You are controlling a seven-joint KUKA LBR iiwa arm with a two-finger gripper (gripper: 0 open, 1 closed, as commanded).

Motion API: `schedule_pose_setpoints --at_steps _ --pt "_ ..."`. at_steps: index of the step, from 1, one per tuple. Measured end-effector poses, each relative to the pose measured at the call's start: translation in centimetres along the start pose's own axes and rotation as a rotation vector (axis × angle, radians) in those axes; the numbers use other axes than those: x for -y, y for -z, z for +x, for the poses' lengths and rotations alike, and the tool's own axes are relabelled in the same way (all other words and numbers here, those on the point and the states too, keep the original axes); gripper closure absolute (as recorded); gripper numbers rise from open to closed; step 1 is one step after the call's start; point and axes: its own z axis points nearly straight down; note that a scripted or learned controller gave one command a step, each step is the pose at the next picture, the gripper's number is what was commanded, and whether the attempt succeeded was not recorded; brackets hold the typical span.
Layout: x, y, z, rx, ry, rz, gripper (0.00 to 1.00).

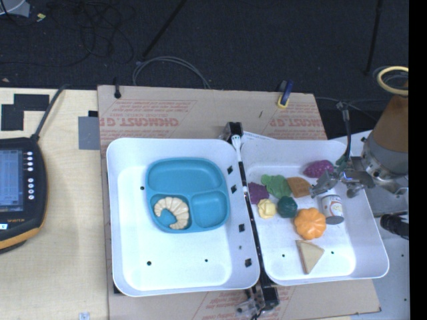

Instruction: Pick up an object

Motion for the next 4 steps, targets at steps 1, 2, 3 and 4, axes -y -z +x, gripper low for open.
schedule_pose_setpoints --at_steps 1,2,3,4 --pt "0.5 -7.8 1.7 0.005 -0.002 -0.011 0.0" --pt "-8.5 -10.2 4.0 0.002 0.006 -0.007 0.0" --pt "-9.2 1.4 0.2 0.005 -0.001 -0.012 0.0" --pt "-7.9 -10.8 2.0 -0.001 0.003 0.004 0.0"
